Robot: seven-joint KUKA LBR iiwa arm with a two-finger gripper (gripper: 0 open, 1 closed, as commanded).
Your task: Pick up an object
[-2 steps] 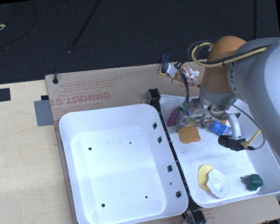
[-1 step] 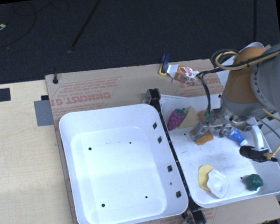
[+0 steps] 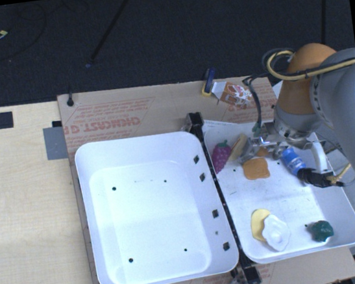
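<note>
Orange round toy (image 3: 256, 169) lies just below your pincer (image 3: 261, 142) at upper right; you cannot tell its grip. Crowding purple grapes (image 3: 221, 156) could spoil the grab.

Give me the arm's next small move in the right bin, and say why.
Probably lower the hand a little toward the tan disc. The hand hovers at the bin's far side just above the disc, which lies flat and apart from the purple fruit and blue piece.

white bins (image 3: 157, 275) | purple grapes (image 3: 221, 156) | orange cookie (image 3: 256, 169) | green toy (image 3: 321, 231) | blue bottle (image 3: 292, 159)
</note>
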